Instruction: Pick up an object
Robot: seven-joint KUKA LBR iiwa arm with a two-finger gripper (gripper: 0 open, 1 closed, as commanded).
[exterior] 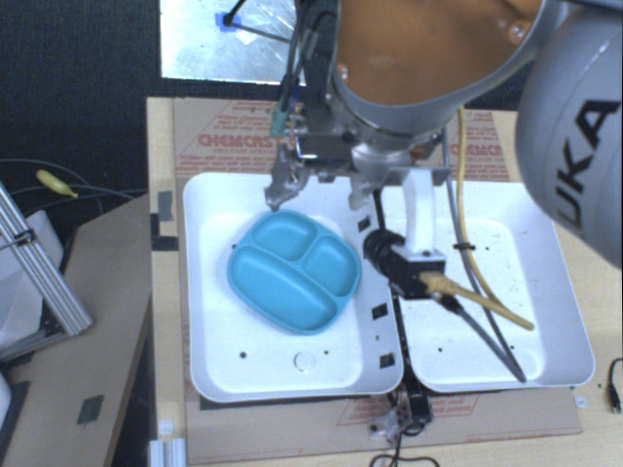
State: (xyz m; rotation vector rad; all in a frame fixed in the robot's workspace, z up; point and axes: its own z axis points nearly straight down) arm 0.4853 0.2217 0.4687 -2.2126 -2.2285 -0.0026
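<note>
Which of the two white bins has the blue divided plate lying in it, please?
The left bin, under the gripper, holds the blue divided plate. The right bin holds only hanging cables.

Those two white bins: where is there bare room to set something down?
Left bin: a bare strip along the near rim, below the blue divided plate. Right bin: bare floor right of the cables. Crowded at the far rim, where the gripper hangs over the plate.

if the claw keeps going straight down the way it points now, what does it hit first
Most likely the white floor of the left bin, just beyond the far rim of the blue divided plate. The claw hangs over that edge, so it might clip the plate's rim instead; depth is hard to judge from this slanted view.
</note>
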